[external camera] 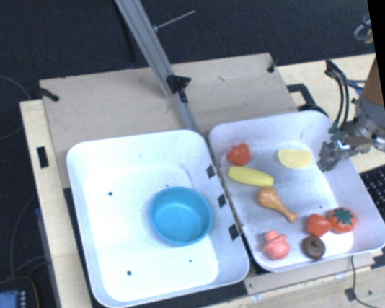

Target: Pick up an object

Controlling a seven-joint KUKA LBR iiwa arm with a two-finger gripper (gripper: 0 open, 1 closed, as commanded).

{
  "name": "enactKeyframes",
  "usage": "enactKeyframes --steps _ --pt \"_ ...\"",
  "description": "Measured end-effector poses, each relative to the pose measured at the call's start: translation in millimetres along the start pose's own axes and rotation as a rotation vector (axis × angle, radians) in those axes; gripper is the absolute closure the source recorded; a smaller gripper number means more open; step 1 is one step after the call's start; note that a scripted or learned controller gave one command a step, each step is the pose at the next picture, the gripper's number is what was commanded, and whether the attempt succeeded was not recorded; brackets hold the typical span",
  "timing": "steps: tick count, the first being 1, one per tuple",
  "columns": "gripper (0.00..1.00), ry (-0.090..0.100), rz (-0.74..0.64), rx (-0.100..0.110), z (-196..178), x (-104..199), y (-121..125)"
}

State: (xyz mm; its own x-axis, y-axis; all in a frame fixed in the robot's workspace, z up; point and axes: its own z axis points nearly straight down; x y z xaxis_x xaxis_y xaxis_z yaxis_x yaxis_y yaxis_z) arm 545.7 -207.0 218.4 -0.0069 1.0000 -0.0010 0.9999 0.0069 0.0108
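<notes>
Reaching in from the right, the arm (374,101) carries its gripper (330,154) over the right rim of the right bin (268,128). Whether the gripper is apart or together cannot be told; the tool reads as a dark grey cluster against the white wall, and nothing is seen clamped in it. Most of the arm is cut off by the frame's right side.

Items noted, placed from the gripper:
- A pale yellow piece (295,158) lies just to its left, nearest of all, a flattish oval with its long axis across the bin.
- A corn cob (249,175) lies further left, long axis running from upper left to lower right.
- A small red piece (238,154) sits beyond the cob, up and left, near the bin's far left wall.
- A drumstick (276,203) lies below and left, thick end up-left, narrow end pointing down-right.
- A tomato (341,220) with a green top, and a red piece (318,224) touching it, lie below the gripper by the near right corner.
- A brown ring (313,247) and a pink piece (274,245) lie at the near wall; their exact shapes are hard to make out.

The left bin (92,166) stands well to the left and holds a blue bowl (180,215), upright.
</notes>
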Motion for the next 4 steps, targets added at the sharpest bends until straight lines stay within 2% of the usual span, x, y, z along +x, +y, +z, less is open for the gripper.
enactKeyframes --steps 1,3,4 --pt "1.0 0.0 -0.001 0.002 -40.7 -0.8 2.5" --pt "1.0 0.002 -0.003 0.004 -55.5 112.0 22.0" --pt "1.0 0.002 -0.001 0.014 -39.7 166.2 28.5"
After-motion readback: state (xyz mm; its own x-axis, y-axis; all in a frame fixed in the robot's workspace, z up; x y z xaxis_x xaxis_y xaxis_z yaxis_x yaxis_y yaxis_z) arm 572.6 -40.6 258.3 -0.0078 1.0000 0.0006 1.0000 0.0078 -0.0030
